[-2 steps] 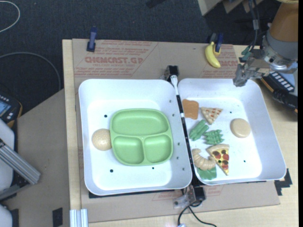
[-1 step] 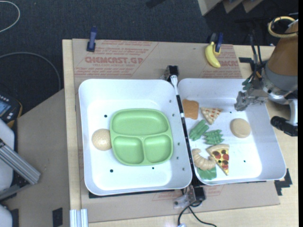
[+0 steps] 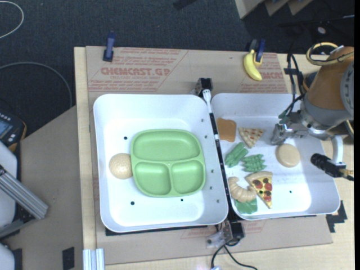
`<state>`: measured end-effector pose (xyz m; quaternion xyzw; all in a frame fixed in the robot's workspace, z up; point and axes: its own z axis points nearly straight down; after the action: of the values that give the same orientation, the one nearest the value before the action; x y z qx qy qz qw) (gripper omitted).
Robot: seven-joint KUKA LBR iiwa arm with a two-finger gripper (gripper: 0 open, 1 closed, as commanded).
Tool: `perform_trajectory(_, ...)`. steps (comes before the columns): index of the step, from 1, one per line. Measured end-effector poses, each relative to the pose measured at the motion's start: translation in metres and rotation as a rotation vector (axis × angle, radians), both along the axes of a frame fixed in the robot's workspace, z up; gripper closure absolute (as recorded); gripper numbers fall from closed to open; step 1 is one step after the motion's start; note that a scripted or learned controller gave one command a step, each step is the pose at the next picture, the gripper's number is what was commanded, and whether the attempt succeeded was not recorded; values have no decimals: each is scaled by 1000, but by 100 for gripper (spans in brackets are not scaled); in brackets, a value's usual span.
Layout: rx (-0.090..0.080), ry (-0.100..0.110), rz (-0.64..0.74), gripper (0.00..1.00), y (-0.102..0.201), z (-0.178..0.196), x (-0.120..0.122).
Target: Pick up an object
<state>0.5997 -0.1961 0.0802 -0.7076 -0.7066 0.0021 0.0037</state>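
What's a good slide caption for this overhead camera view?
KUKA gripper hovers over the right bin of toy food beside a cookie; green tray in left bin.

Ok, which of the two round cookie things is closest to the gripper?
The pale round cookie in the right bin, just below the gripper. The other cookie lies in the left bin beside the green tray.

Glossy white plastic bins (image 3: 112, 207), matt green plastic tray (image 3: 167, 162), brown cardboard bench (image 3: 146, 69)
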Motion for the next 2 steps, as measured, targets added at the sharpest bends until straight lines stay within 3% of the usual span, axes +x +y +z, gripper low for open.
perform_trajectory(1, 0, -6, 0, 100, 20, 57, -46)
perform_trajectory(2, -2, -9, 1, 100, 19, 65, -44)
